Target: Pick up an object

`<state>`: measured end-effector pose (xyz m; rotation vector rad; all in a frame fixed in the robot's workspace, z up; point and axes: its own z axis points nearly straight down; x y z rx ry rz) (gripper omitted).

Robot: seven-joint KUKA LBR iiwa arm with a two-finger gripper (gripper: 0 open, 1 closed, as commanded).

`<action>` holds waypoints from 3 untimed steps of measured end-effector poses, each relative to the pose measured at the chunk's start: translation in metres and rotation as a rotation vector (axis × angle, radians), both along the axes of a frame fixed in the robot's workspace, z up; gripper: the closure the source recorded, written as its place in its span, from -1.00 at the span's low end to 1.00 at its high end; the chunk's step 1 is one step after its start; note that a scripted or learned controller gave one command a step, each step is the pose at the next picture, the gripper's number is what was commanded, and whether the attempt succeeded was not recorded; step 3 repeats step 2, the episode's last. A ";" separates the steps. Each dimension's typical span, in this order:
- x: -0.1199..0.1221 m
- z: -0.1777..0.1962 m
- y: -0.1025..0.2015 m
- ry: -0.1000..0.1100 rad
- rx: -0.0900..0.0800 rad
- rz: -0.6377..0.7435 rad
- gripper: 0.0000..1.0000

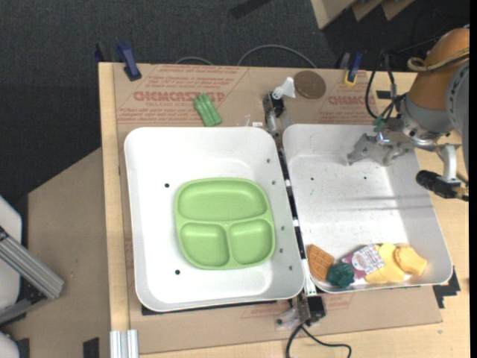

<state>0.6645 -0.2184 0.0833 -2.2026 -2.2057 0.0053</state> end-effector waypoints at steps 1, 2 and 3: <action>-0.084 0.002 -0.003 -0.016 -0.009 -0.002 -1.00; 0.007 0.045 -0.003 -0.032 -0.019 0.003 -1.00; 0.007 0.045 -0.003 -0.032 -0.019 0.003 -1.00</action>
